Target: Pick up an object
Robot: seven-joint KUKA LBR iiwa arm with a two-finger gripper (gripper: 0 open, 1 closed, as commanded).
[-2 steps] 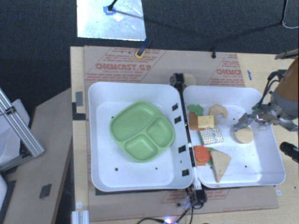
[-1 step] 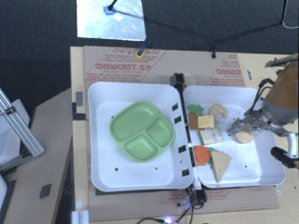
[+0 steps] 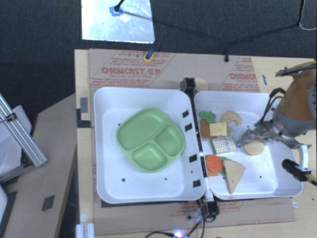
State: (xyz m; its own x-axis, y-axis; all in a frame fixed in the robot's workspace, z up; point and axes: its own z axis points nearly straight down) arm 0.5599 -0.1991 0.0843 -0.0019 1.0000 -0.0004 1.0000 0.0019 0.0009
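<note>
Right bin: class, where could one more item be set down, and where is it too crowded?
In the right bin, bare floor lies along the near right corner, past the tan wedge, and along the far rim. The left half is crowded: cracker, patterned block, orange piece, with the gripper beside the round biscuit.

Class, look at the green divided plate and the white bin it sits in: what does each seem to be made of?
Green divided plate: probably moulded plastic, judging by its uniform pale green colour, rounded compartments and soft sheen. Left white bin: likely thin formed plastic, smooth and slightly glossy with rounded corners, though the view leaves this open.
</note>
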